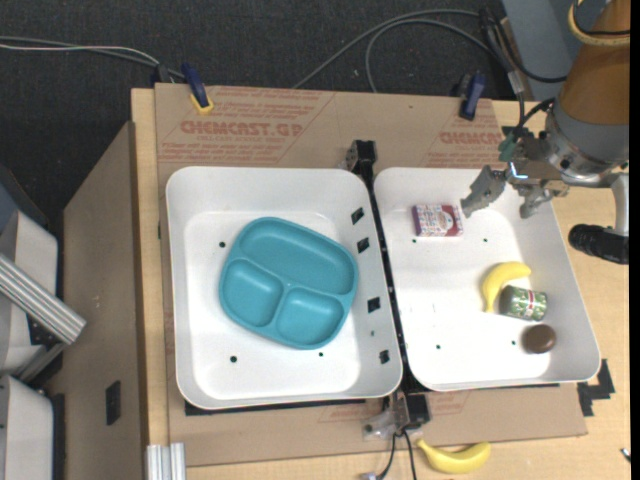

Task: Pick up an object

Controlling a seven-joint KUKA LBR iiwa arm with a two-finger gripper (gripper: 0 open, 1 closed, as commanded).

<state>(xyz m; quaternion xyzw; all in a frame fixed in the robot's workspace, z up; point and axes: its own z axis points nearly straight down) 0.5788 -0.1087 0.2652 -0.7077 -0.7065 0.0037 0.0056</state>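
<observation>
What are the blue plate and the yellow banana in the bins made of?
The blue plate looks like smooth moulded plastic: one even colour, rounded dividers, a soft sheen. The banana is probably a plastic toy, as its yellow is flat and spotless, though the view leaves that open.

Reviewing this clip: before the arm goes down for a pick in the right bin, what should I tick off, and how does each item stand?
1. Fingers spread: two-finger gripper open, ok.
2. Nothing held already: ok.
3. Target near: small pink-and-white box lies just left of the fingers, ok.
4. Gripper centred over box: not ok, it sits right of it.
5. Box free of neighbours: apart from yellow banana and green can, ok.
6. Height above right white bin: cannot tell.
</observation>
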